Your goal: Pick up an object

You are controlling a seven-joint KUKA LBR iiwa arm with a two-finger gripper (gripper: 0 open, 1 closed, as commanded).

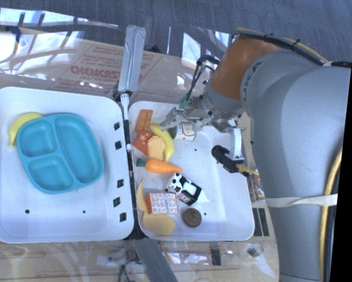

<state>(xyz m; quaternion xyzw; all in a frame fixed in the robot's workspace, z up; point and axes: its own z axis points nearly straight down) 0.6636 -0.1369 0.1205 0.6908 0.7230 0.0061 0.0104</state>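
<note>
Grey arm [291, 118] fills right side; gripper [188, 116] over right bin [230, 218] near banana [163, 139], finger state unclear.

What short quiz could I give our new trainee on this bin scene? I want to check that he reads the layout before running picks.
1. True or false: the blue divided plate lies in the same bin as the carrot.
2. Which lies nearest the right bin's front edge: A) carrot, B) brown round piece, C) blue divided plate?
3. Fill in: the banana in the left bin lies partly under the plate's ____ edge.

Key: 1 false; 2 B; 3 left.
</note>
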